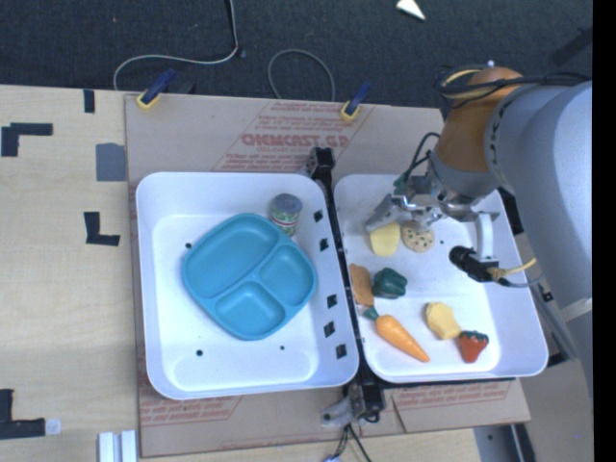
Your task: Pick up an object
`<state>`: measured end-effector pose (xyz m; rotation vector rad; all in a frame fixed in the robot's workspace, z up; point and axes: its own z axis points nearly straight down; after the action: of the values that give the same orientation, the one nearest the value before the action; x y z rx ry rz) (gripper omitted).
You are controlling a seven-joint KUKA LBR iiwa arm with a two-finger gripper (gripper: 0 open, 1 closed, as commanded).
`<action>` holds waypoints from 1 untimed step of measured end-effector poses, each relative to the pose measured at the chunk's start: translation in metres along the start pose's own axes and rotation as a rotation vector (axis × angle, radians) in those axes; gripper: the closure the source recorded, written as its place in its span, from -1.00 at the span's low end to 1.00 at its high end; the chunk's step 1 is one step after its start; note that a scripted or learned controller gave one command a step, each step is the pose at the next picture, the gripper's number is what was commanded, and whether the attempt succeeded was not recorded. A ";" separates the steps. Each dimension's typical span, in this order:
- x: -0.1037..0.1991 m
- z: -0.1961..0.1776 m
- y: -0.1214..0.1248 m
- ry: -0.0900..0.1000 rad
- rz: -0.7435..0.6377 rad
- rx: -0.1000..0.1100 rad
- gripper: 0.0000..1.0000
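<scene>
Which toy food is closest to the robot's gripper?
The pale yellow piece, at the top of the right bin, sits right under the gripper. The carrot and strawberry lie down at the bin's near edge.

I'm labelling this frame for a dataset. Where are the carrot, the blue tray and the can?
carrot (401, 338), camera view, middle of its orange body.
blue tray (248, 274), camera view, ridge between its compartments.
can (285, 211), camera view, its round top.

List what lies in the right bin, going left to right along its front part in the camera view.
Carrot → pale yellow food piece → strawberry.
</scene>
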<state>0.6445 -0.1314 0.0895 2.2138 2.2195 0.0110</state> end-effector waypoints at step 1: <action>0.025 -0.001 0.010 -0.009 0.000 -0.003 -1.00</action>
<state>0.6543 -0.1062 0.0908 2.2085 2.2133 0.0046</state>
